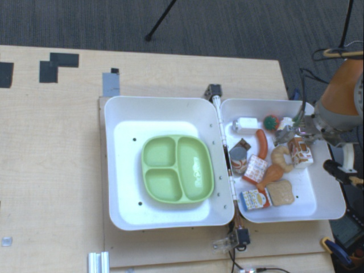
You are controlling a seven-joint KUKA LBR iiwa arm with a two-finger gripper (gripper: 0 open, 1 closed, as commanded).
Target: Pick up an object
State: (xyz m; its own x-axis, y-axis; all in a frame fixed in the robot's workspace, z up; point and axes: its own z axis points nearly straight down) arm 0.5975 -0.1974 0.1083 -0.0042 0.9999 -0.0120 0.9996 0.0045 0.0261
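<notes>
Bench (51, 152): pale wood, bearing two white bins side by side.
Left bin (122, 169): holds a green divided plate (177, 168).
Right bin (324, 203): cluttered with toy food; red sausage (262, 144), carrot (270, 177), bread slice (281, 193), small cartons, a red and green ball (270, 121).
Gripper (287, 131): low over right bin's upper right, near ball; grip state hidden, cannot tell.

The grey arm (341, 104) reaches in from the right, its tool (286, 132) lowered.
</notes>
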